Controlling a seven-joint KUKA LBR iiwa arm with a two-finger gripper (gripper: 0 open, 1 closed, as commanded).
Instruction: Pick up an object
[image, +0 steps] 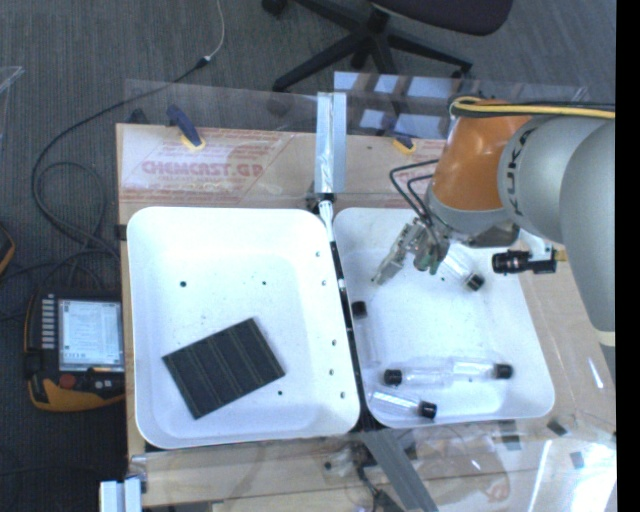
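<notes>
In the right bin (520, 330) lie several clear tubes with black caps: a long one (447, 373) near the front, a shorter one (403, 403) at the front edge, and one (462, 270) near the back right. A small black cap (358, 310) rests by the bin's left wall. A dark ribbed rectangular pad (222, 366) lies in the left bin (160, 250). My gripper (407, 268) hangs over the back part of the right bin, just left of the back tube. It is open, its fingers splayed, with nothing between them.
The grey arm with its orange band (478, 165) reaches in from the right over the right bin's back corner. A metal post (329, 140) stands behind the divide between the bins. A handheld pendant (78, 335) lies on the floor at the left.
</notes>
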